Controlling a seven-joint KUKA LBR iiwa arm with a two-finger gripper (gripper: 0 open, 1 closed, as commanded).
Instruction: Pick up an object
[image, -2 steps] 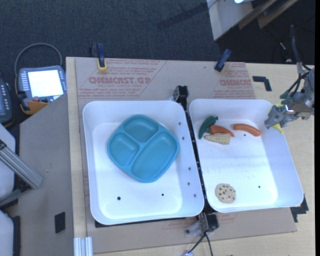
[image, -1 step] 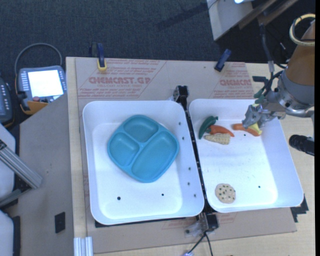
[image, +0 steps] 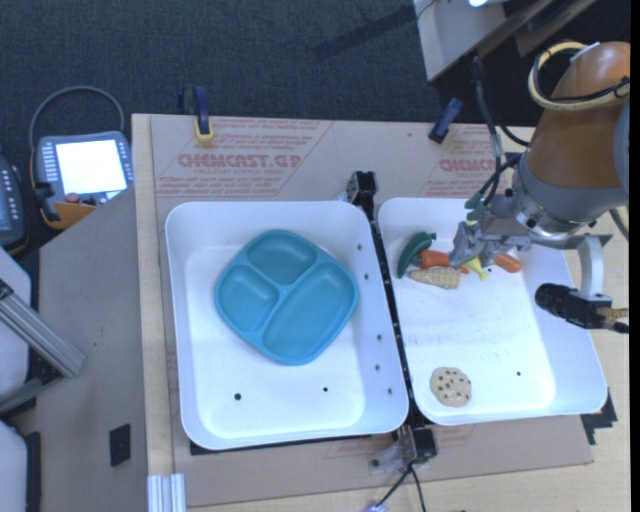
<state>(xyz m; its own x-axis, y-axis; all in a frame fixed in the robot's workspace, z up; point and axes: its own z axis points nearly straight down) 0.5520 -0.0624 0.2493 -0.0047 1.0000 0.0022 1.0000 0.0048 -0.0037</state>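
Observation:
In the right bin (image: 520, 345) a small cluster of toy food lies near the back. It holds a green pepper (image: 413, 249), an orange carrot-like piece (image: 434, 259), a beige cracker (image: 434, 279) and an orange piece (image: 507, 264). My gripper (image: 468, 255) is down over the right side of this cluster, its tip among small yellow and orange bits. The arm's grey wrist and orange band (image: 580, 110) rise above it to the right. A chocolate-chip cookie (image: 451, 385) lies alone near the bin's front.
The left bin (image: 200, 380) holds a teal divided plate (image: 287, 296). A black cylindrical part (image: 566, 301) of the arm hangs over the right bin's right side. A pendant with a lit screen (image: 88, 165) sits off the bench at left.

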